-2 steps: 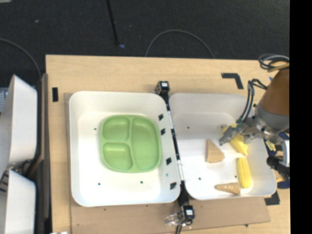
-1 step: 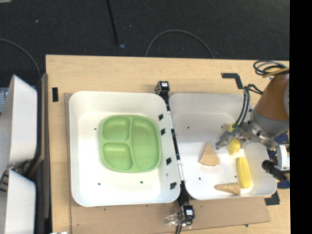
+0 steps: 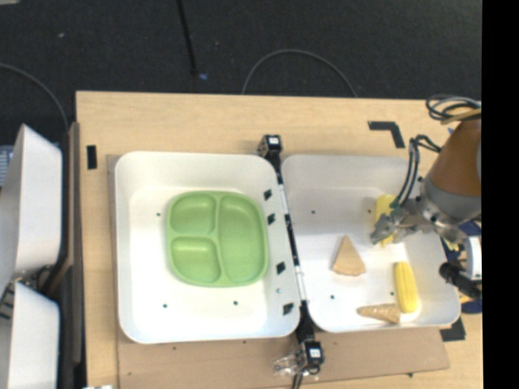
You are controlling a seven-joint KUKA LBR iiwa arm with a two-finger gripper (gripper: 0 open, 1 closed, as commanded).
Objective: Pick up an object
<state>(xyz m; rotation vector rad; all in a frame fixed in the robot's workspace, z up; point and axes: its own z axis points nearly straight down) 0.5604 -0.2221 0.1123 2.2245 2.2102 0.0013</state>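
Wooden bench (image 3: 203, 120) bears left bin (image 3: 138, 217), right bin (image 3: 324, 177).

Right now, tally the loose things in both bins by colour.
Green: 1, the divided plate in the left bin.
Yellow: 2, the corn cob and a yellow piece by the gripper.
Tan: 2, a wedge and a cone.
Total: 5.

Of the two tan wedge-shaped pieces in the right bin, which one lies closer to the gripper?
The larger tan wedge near the bin's middle; the other tan piece lies at the front edge, beside the corn cob, farther from the gripper.
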